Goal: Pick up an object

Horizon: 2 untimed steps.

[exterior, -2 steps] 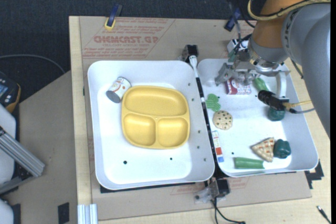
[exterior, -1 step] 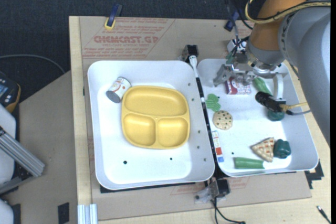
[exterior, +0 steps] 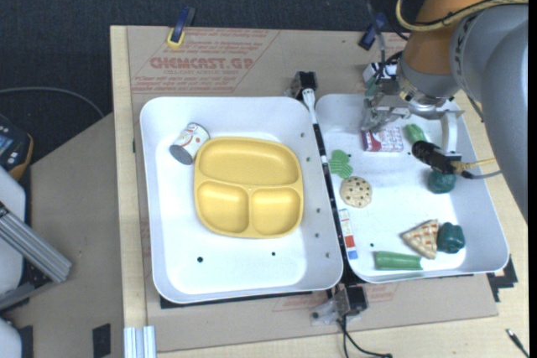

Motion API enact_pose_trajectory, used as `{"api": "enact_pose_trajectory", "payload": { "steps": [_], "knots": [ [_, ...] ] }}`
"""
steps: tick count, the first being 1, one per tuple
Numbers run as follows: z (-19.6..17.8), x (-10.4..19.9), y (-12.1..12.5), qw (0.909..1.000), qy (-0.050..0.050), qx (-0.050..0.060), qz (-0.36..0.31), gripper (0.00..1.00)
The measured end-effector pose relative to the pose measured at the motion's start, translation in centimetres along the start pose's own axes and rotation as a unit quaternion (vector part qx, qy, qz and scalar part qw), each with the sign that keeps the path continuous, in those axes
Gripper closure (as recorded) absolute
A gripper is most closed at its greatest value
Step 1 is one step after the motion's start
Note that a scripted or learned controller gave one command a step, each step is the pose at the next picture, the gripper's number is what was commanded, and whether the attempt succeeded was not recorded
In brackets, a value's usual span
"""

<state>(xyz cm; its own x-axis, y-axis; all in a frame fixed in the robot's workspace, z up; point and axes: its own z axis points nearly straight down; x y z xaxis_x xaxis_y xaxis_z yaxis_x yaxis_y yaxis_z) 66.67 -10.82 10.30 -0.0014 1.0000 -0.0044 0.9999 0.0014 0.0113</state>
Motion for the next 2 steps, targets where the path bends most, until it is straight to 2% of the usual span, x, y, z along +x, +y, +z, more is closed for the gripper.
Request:
{"api": "enact_pose_trajectory", "payload": {
  "steps": [2],
  "knots": [
    [-11.8, -0.6, 0.4, 1.0000, 0.001, 0.001, 0.000, 1.00]
  ]
}}
